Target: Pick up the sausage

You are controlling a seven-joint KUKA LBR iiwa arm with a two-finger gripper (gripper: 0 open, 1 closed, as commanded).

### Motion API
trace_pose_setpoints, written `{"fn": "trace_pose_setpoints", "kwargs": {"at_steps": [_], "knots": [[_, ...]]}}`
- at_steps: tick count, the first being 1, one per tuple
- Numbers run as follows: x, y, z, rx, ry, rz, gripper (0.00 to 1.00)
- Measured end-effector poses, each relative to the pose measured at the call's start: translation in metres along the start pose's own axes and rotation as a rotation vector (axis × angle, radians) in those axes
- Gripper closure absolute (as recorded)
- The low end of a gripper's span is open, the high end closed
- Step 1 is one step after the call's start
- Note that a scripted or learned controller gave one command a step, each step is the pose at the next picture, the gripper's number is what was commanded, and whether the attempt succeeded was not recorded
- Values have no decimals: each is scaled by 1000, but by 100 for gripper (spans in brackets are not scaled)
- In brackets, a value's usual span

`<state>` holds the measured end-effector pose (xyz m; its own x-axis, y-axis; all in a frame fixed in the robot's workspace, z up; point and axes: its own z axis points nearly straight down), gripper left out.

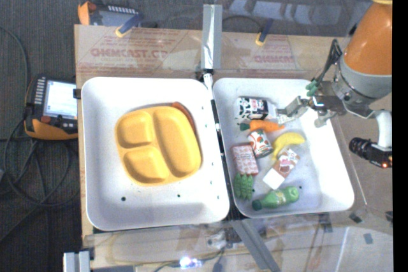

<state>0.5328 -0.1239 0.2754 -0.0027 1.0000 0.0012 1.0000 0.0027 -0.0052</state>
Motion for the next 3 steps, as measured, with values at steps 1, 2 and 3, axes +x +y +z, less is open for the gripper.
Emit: {"fn": "trace_pose_setpoints", "kwargs": {"at_steps": [1,2,3], "knots": [[0,1,-6,5,1,-1,100],[83,11,21,-1,0,-580,100],[136,8,90,-1,0,-811,100]]}}
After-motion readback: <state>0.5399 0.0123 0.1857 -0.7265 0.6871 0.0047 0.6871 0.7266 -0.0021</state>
